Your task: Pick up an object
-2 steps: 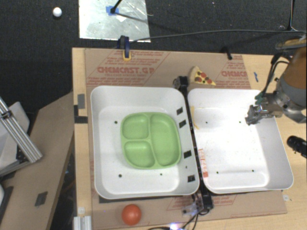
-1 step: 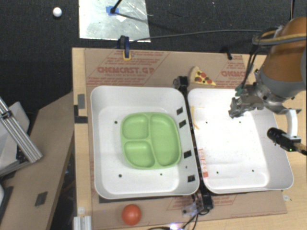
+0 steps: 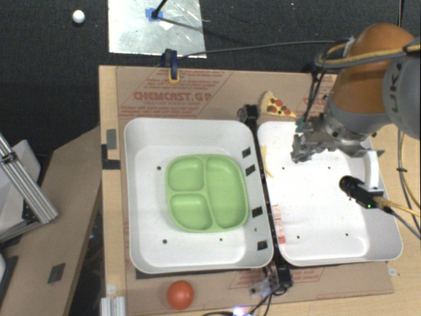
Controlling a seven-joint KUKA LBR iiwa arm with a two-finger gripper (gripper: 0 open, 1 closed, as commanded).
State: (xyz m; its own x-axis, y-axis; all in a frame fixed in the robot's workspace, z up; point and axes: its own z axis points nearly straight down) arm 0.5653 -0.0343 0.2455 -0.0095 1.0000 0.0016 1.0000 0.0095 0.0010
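A light green divided plate lies in the middle of the left white bin. My gripper hangs over the upper left part of the right white bin, its dark fingers pointing down near the bin floor. Nothing shows between them. A toy pizza slice lies on the cardboard just beyond the right bin's far rim. An orange-red ball rests on the bench in front of the left bin.
A black cylindrical part of the arm's wrist juts over the right bin. A blue clamp holds the cardboard at the back. A metal rail stands at the left. A small white ball lies far back left.
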